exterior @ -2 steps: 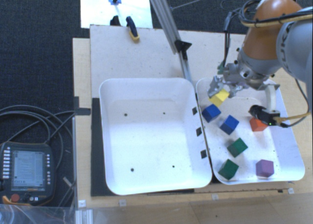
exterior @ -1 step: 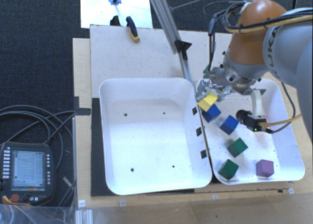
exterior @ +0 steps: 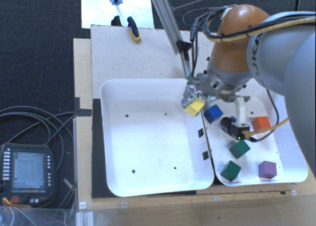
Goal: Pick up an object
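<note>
The yellow block (exterior: 194,107) sits pinched at the fingertips of the gripper (exterior: 192,102), above the rim between the left bin (exterior: 148,180) and right bin (exterior: 289,170), just beside the blue block (exterior: 213,113). The hold looks shallow and tilted, so a jolt could slip it loose.

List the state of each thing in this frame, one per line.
claw: over the bins' shared edge, at the yellow block
yellow block: raised, at the claw's tip
blue block: resting in the right bin
orange block: resting
two green blocks: resting
purple block: resting
</note>
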